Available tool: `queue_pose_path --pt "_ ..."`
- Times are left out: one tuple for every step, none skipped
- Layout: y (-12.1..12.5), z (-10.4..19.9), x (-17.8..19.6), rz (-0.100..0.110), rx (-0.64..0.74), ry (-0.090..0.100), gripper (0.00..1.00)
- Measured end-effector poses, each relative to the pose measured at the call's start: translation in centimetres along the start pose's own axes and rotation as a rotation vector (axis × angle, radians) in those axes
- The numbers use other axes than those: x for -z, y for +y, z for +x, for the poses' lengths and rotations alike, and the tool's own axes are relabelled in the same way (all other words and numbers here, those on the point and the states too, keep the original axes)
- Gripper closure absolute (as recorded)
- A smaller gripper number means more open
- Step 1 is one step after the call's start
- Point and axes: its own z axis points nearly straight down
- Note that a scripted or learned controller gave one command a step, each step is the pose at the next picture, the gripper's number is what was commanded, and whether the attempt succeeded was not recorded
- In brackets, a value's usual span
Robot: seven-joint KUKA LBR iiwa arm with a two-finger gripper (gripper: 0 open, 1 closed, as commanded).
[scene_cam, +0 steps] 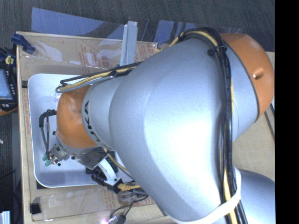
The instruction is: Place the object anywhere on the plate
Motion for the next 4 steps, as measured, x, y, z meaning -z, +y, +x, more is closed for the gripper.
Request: queue_pose_path --pt "-2.5 -4.2 11.2 -0.003 0.111 -0.001 1.00" --pt "-0.9 -1.4 4.5 0.005 -0.174 0.001 1.00" --pt "-4.3 -7.1 9.6 -0.003 0.234 -0.002 1.00" --pt "-0.9 -1.3 0.0 0.001 0.107 0.000 1.00"
